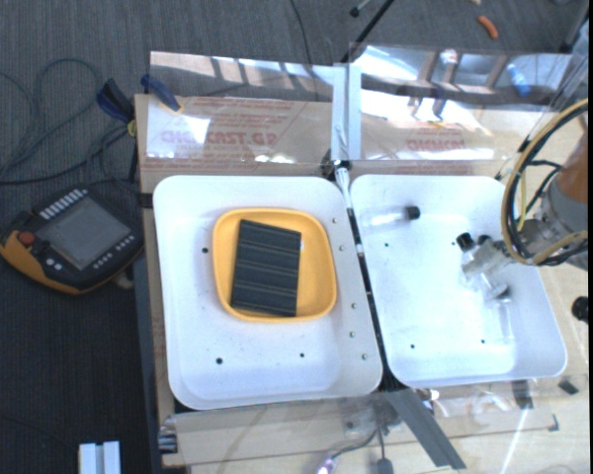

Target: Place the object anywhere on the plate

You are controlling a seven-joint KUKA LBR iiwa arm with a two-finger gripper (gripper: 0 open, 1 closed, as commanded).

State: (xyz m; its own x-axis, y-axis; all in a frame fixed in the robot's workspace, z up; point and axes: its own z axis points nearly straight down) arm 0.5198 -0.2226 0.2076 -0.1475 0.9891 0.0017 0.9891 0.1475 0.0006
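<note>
A dark, ribbed rectangular object [267,267] lies flat on the yellow plate [319,284] in the left bin [183,344], covering much of the plate's middle. My gripper [487,276] hangs over the right bin [425,344] near its right side, well away from the plate and the object. Its two pale fingers [472,262] stand apart, open, with nothing between them.
A small black piece [412,211] sits near the back of the right bin. Yellow and black cables [522,200] loop beside the wrist at the right edge. A clear plastic wall [237,131] rises behind both bins. A teach pendant [69,240] lies on the floor to the left.
</note>
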